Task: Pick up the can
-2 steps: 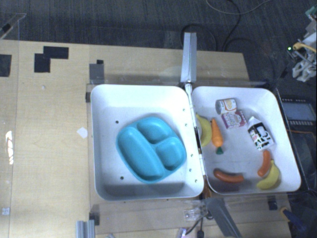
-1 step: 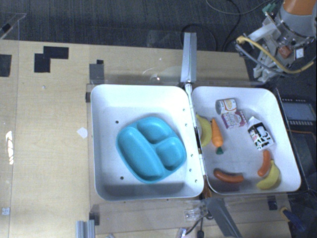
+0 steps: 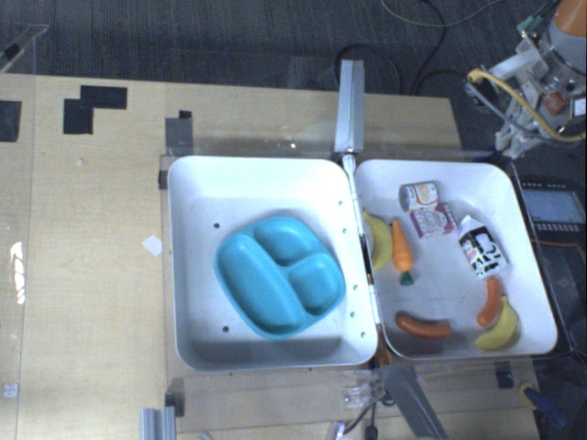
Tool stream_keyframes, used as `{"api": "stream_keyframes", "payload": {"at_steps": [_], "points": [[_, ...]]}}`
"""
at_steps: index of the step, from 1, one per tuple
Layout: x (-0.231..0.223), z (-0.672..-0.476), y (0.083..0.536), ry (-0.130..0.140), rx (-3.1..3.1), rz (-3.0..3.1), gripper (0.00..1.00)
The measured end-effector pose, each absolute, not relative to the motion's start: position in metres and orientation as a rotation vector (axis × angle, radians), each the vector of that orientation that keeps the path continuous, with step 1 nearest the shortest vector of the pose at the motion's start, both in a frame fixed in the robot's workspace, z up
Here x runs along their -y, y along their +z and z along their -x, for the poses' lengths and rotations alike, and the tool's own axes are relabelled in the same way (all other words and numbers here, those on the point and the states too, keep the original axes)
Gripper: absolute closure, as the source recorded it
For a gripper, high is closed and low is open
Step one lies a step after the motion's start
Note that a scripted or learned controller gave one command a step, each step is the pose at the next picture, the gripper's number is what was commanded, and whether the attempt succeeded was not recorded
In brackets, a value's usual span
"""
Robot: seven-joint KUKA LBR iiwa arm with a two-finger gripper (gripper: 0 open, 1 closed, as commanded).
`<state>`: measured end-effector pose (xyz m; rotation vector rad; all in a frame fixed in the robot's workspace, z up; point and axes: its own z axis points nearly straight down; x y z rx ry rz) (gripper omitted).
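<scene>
light: even, overhead | glare: bin rims | focus: slightly soft

Probably a robotics lab: a pale wooden tabletop carries two white bins clamped to a metal rail, with loose cables on dark carpet beyond it.

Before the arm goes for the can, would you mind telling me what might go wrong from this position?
1. The can lies on its side, touching the purple carton, so the pincer may grab or nudge the carton too.
2. It sits near the right bin's back wall, leaving little room to descend.
3. A can lying down could roll away when touched.
</scene>
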<state>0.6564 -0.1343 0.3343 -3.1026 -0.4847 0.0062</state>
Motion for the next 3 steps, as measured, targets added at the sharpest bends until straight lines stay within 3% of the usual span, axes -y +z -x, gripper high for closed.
{"api": "stream_keyframes", "payload": {"at_steps": [1,2,3], "points": [[0.185,-0.661,0.345,0.002,0.424,3.112,1.00],[0.205,-0.661,0.371,-0.001,0.326,3.124,1.00],[0.144,-0.663,0.366,0.002,0.322,3.123,1.00]]}}
